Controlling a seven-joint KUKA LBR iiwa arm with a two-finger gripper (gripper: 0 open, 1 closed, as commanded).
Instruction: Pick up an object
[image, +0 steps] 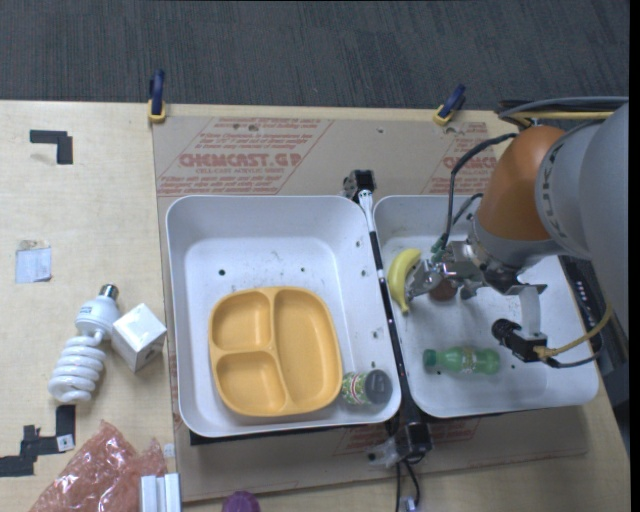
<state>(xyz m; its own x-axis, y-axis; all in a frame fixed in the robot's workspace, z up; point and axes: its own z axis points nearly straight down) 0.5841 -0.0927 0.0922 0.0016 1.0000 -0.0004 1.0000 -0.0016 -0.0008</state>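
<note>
Seen from the camera above the bench, the gripper (437, 277) is reaching down into the right bin (560, 395), close to that bin's left wall. Whether it is gripping anything cannot be told: the metal parts at its tip are blurring together with a small dark brown object (444, 291) lying directly beneath them.

A banana (402, 277) is lying just beside the gripper, on its left, curving along the left wall of the right bin; contact between the two cannot be judged. A green bottle (461, 360) is resting on its side nearer the front edge of the same bin, apart from the gripper.

The arm (580, 190) is coming in from the right edge of the bench, its orange band (520, 185) sitting over the back part of the right bin, and the wrist is bending down and leftward toward the banana. Black cables are looping off the wrist over the bin's right half.

In the left bin (260, 225), a yellow divided plate (274, 350) is lying flat toward the front edge, and a small jar (365, 387) is lying in the front right corner, touching the plate's rim. On the bench left of the bins, a spiral light bulb (85, 345) and a white cube (139, 335) are sitting side by side.
</note>
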